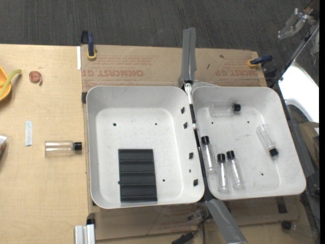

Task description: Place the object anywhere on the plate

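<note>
The plate [137, 175], a black ribbed rectangle, lies flat on the floor of the left bin [101, 98], in its near half. No object rests on the plate. The right bin [284, 105], beside the plate's bin and touching it along the centre seam, contains five clear vials with black caps, all lying on their sides. Three of them are grouped right of the plate, just past the seam: vial A [208, 156], vial B [222, 173] and vial C [234, 173], with caps pointing away from the camera. Vial D [221, 110] lies right of the plate and further back, its cap pointing right. Vial E [266, 139] lies furthest right of the plate, well apart from the group. A sixth vial [61, 146] lies on the bench [45, 187] left of the plate, outside the bins. The state of the claw cannot be determined.
</note>
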### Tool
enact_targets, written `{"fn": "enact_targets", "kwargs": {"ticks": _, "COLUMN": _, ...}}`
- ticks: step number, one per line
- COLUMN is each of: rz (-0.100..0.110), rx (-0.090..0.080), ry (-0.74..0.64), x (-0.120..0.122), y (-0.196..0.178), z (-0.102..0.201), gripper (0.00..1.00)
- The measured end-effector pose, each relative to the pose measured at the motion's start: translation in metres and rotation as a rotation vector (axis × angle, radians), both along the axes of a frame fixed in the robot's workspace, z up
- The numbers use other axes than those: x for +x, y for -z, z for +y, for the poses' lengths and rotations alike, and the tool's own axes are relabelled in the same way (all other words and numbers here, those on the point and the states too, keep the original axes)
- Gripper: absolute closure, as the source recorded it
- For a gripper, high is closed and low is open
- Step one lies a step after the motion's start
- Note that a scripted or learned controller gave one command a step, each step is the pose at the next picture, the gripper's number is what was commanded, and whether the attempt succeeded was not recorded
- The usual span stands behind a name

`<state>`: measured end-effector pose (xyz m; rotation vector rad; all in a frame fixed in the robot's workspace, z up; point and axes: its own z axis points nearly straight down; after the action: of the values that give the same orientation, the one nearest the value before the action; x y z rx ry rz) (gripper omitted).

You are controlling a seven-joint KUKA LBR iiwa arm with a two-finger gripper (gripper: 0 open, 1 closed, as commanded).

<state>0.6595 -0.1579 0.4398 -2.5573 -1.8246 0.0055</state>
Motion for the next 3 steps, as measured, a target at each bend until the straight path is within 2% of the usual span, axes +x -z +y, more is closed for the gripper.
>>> {"fn": "enact_targets", "kwargs": {"ticks": 1, "rz": 0.002, "rx": 0.000, "ry": 0.159, "x": -0.017, "y": 0.000, "z": -0.037, "gripper": 0.00}}
{"fn": "enact_targets", "kwargs": {"ticks": 2, "rz": 0.001, "rx": 0.000, "ry": 0.276, "x": -0.002, "y": 0.000, "z": 0.036, "gripper": 0.00}}
{"fn": "enact_targets", "kwargs": {"ticks": 3, "rz": 0.000, "rx": -0.001, "ry": 0.482, "x": 0.000, "y": 0.000, "z": -0.027, "gripper": 0.00}}
